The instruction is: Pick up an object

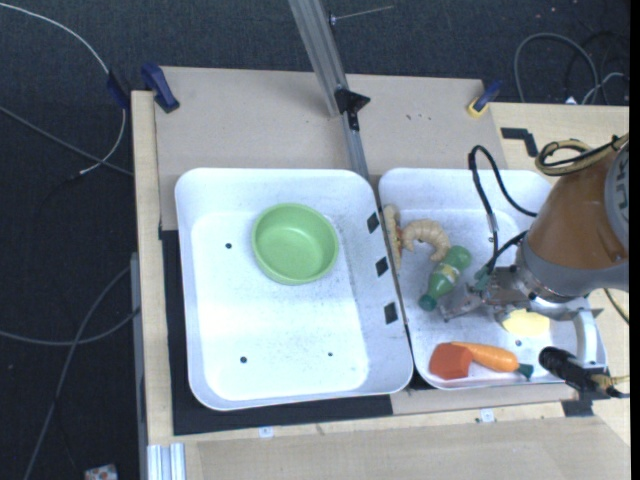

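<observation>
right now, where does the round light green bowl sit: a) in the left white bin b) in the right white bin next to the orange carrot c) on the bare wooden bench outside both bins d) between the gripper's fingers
a: the round light green bowl rests on the floor of the left white bin, apart from the orange carrot and green bottle in the right white bin.

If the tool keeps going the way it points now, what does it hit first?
Probably the green bottle. The tool points toward the picture's left in the right bin, with the bottle's lower end right in front. Height is unclear from this slanted view, so it might pass above.
</observation>
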`<state>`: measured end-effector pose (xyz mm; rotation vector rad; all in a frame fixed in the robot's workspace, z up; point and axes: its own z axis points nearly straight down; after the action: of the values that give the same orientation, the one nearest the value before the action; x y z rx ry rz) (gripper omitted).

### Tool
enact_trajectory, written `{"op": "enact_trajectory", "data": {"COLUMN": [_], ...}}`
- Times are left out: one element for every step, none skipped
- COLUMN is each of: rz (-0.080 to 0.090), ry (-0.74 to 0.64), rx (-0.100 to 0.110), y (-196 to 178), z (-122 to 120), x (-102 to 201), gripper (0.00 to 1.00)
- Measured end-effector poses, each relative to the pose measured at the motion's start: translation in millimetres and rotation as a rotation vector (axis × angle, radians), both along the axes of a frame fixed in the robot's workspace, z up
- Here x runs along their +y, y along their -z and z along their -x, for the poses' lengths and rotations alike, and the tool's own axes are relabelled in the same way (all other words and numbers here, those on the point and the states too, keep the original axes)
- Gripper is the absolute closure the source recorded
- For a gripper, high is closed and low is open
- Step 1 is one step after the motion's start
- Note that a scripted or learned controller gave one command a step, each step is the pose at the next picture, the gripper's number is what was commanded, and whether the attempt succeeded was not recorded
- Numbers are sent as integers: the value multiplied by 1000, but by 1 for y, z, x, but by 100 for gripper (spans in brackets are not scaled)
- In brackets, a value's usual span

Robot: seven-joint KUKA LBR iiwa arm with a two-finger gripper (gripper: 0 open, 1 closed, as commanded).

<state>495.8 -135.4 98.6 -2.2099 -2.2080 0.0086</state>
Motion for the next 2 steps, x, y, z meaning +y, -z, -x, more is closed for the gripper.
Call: {"op": "enact_trajectory", "data": {"rz": [1, 9], "ry": [2, -2], "rx": [-11, -24], "y": [-16, -61], "z": [-3, -9], "x": [0, -1], "gripper": [100, 100]}}
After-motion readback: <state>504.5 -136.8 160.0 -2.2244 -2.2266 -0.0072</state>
